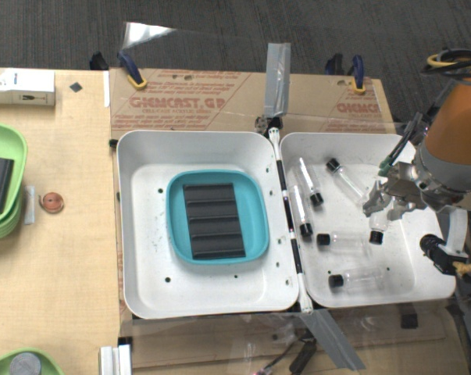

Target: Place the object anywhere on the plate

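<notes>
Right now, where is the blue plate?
The blue plate sits in the middle of the left white bin, with a black ridged block on it. The right bin with clear tubes is beside it.

I see my arm (452, 143) reaching in from the right, orange band above a grey wrist, gripper (382, 206) hanging low and tilted toward the left

Bright even overhead light, soft shadows, glare on white bins (141, 287), sharp focus
</notes>
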You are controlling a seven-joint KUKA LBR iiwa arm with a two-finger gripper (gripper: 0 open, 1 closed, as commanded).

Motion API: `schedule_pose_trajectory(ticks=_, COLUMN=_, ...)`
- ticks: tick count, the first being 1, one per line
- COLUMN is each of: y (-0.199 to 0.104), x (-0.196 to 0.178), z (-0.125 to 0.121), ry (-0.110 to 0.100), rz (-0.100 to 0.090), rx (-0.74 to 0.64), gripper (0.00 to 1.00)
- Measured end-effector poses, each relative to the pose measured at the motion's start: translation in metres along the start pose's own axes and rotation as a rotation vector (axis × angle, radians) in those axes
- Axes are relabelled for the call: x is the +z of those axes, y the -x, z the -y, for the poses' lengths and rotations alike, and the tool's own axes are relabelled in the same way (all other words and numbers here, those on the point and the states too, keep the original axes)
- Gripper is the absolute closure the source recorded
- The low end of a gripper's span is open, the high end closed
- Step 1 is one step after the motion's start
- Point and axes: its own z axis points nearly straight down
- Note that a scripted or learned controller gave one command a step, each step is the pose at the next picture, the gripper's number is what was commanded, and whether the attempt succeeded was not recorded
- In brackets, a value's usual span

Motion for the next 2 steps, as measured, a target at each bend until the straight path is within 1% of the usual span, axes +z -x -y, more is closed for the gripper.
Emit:
schedule_pose_trajectory(ticks=1, y=-0.041, x=-0.020, z=0.024, ry=0.003, rz=0.001, rx=-0.201, gripper=1.00)
schedule_pose_trajectory(ticks=2, y=-0.107, x=0.012, z=0.039, ry=0.002, rz=0.001, rx=-0.393, gripper=1.00)
